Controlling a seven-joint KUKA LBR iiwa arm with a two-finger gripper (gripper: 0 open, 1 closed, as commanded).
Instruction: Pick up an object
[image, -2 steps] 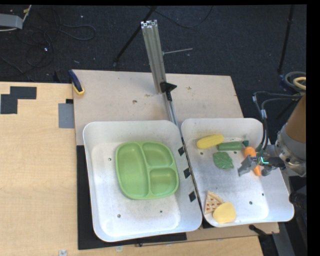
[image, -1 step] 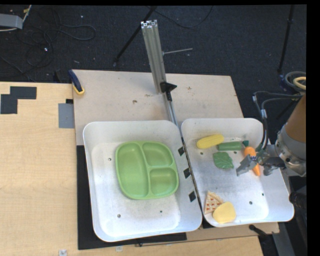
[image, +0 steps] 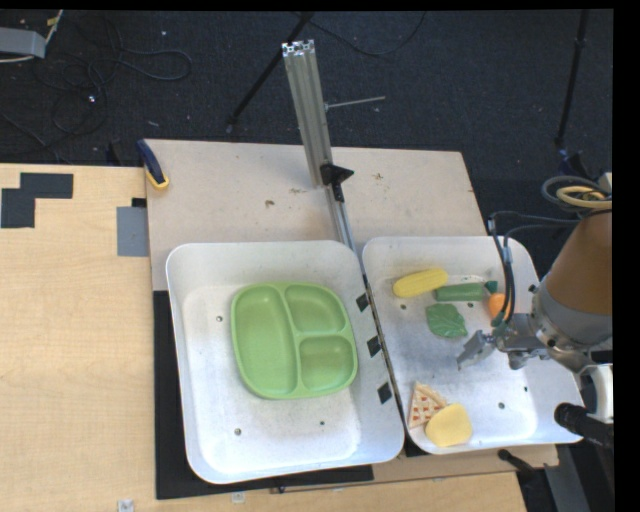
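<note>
The right bin (image: 515, 415) holds several small toy foods. A yellow banana-like piece (image: 420, 283) lies at its far side beside a dark green stick (image: 460, 292) with an orange piece (image: 496, 304) at its end. Just below them is a green leaf (image: 446, 320). A waffle wedge (image: 425, 403) and a yellow chunk (image: 449, 426) sit at the near edge. My gripper (image: 472, 352) hangs low over the middle of this bin, just right of and below the leaf, above bare bin floor. Nothing shows in its grasp.
The left bin (image: 190, 300) carries a light green divided plate (image: 294, 339). A metal post (image: 310, 110) rises behind the bins, with a rod running down between them. The grey and orange arm (image: 585, 285) covers the right bin's right side.
</note>
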